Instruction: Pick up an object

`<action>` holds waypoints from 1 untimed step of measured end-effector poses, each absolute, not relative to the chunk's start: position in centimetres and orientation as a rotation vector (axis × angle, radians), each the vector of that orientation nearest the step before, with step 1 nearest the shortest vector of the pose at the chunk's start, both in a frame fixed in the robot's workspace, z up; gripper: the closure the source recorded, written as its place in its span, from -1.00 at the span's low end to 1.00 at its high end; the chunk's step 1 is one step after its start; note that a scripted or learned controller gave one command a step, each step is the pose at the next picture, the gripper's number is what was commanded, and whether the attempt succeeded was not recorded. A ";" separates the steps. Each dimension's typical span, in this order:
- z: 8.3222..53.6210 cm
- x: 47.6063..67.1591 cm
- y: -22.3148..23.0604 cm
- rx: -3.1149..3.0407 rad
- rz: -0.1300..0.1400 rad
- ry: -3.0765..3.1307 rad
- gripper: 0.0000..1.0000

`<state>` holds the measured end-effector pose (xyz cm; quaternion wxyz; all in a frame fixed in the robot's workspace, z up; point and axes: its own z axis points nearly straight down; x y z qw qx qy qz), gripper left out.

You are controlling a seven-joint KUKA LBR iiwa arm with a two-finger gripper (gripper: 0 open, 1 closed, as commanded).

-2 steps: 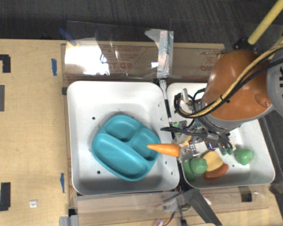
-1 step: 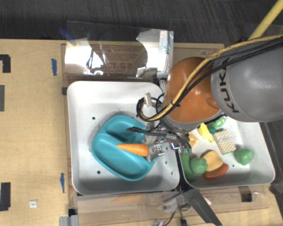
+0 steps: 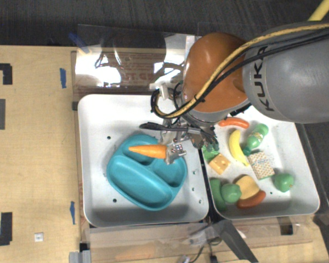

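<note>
Over left bin | carrot [image 3: 147, 152]: orange, tapered, lying across teal plate [image 3: 145, 182]

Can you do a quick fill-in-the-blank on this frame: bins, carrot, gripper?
1. The carrot lies in the ____ divided dish.
2. That dish sits in the ____ of the two white bins in the camera view.
3. The gripper is at the carrot's ____ end in the camera view.
4. The banana lies in the ____ bin.

Missing words: blue; left; right; right
</note>
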<state>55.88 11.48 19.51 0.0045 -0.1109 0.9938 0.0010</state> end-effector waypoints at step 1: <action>26.3 61.6 22.2 -0.179 0.010 3.126 1.00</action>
